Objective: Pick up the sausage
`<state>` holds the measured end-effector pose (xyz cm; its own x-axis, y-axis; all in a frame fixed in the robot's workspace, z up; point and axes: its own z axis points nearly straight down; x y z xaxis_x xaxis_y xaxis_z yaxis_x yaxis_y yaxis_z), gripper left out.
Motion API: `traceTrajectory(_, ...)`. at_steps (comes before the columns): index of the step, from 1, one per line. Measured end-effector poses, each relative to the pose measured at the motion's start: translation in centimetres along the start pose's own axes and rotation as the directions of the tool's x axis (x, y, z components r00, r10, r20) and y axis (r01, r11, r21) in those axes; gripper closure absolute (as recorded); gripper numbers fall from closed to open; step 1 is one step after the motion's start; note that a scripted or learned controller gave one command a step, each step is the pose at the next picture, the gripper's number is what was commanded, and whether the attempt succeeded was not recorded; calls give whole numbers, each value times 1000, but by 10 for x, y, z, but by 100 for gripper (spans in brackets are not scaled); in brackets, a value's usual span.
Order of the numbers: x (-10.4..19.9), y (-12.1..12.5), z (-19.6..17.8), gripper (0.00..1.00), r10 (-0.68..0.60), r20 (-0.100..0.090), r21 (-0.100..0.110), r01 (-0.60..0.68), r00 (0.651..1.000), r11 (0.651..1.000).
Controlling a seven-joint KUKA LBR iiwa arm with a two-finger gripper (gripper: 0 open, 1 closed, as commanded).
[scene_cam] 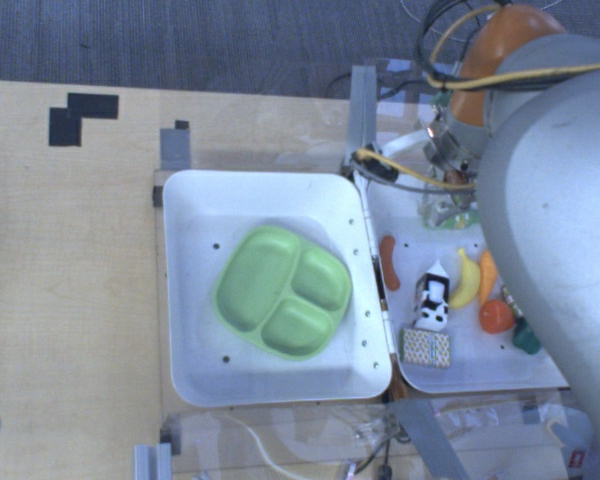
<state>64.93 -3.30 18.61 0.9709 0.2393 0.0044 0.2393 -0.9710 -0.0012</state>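
Note:
The sausage [389, 262] is a small reddish-brown link lying lengthwise in the right bin [480, 376], close to the bin's left wall. My gripper [447, 206] hangs over the far part of the same bin, up and to the right of the sausage and apart from it. The grey arm with its orange band [500, 43] covers the right side of that bin. Nothing of the sausage is hidden.
Near the sausage lie a cow-patterned carton [432, 300], a patterned box [426, 348], a banana [467, 280], an orange piece [488, 273], a red-orange ball [496, 315] and a green item [526, 338]. The left bin [190, 268] holds a green divided plate [284, 290].

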Motion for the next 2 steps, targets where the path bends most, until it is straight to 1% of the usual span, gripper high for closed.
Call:
traceTrajectory(1,0,1,0,0,2,1,0,-2,1000,1000)
traceTrajectory(2,-34,44,69,0,23,5,0,-23,1000,1000)
